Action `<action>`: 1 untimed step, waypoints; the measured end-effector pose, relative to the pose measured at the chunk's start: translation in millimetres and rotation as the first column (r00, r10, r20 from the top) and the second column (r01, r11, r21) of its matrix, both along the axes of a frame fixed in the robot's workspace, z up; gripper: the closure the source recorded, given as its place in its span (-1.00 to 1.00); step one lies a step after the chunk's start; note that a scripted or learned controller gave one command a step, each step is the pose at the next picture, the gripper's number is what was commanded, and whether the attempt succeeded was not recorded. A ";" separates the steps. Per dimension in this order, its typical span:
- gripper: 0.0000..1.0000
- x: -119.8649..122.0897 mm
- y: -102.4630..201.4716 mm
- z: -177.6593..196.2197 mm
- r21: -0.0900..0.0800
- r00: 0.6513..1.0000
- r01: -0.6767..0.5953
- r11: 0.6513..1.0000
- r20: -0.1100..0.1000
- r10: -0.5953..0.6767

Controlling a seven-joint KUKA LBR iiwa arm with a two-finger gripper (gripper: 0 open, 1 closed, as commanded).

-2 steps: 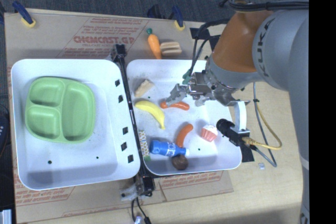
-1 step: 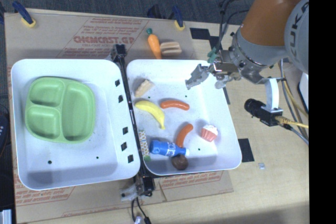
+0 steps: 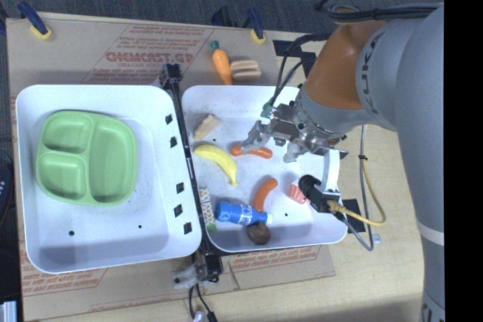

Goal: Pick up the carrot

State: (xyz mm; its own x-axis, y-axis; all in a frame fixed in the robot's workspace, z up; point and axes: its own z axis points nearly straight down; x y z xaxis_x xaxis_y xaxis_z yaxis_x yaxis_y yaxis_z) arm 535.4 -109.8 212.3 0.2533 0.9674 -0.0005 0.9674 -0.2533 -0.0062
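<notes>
Two shallow white bins sit side by side on the bench. The left bin (image 3: 30, 162) carries a green plastic divided plate (image 3: 87, 157); the right bin (image 3: 324, 234) holds the toy food. The small orange carrot with a green tip (image 3: 252, 151) lies near the right bin's middle, just below the two-finger gripper (image 3: 273, 141), whose fingers are spread apart with nothing between them, seemingly poised to close on it. A yellow plastic banana (image 3: 218, 161) lies beside the carrot toward the bin's left edge, so the grasp likely needs care. A second orange carrot (image 3: 221, 65) rests outside, past the bin's far edge.
</notes>
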 end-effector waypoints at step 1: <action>-1.00 -6.1 -18.2 91.1 -0.001 0.994 -0.107 0.994 0.004 0.107</action>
State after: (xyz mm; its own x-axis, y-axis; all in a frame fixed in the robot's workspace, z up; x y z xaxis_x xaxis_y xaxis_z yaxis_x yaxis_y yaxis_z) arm 529.3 -128.0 303.4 0.1479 0.9890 -0.0004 0.9890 -0.1479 -0.0017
